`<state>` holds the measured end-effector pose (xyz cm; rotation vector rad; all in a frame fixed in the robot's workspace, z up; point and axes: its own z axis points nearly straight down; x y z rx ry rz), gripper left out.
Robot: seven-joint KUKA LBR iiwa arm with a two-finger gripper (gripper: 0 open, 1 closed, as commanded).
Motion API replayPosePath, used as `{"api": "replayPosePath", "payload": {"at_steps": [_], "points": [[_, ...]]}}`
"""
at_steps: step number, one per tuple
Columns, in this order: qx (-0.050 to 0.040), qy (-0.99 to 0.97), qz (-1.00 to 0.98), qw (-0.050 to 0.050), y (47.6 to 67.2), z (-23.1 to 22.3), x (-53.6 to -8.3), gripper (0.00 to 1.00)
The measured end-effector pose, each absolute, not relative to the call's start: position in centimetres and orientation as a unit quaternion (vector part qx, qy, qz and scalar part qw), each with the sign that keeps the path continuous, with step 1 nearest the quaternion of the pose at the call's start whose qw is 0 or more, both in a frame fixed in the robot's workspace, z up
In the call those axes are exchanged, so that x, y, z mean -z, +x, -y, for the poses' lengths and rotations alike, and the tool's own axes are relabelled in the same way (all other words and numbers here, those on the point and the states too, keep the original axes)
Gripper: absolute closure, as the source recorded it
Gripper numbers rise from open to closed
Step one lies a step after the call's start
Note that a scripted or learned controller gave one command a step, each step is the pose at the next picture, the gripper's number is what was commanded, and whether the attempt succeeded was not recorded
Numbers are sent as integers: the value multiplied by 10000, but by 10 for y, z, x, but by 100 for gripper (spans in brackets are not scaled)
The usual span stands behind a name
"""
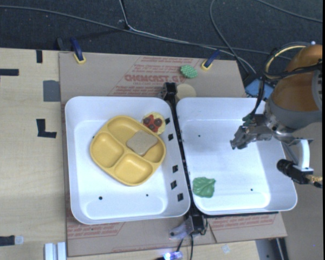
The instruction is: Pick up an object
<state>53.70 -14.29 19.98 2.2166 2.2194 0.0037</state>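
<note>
On a wooden bench [21, 161] (dark carpet [168, 10] behind), two white bins [76, 199], gripper [239, 141] of unreadable state.

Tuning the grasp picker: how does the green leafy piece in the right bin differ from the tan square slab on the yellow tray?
The green leafy piece has a ragged outline; the tan square slab has straight edges and looks flat. The green piece lies directly on the right white bin floor near its front-left corner; the slab sits in the yellow divided tray in the left white bin. Both are small and lie apart from the gripper.
</note>
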Motion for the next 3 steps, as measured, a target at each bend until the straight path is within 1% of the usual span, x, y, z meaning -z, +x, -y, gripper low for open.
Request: {"api": "replayPosePath", "payload": {"at_steps": [1,2,3], "points": [[-2,7067,-7075,4,538,143,-213,100],[-2,7048,-7094,-9,543,85,-206,100],[-5,7042,-7100,-12,548,22,-209,100]]}}
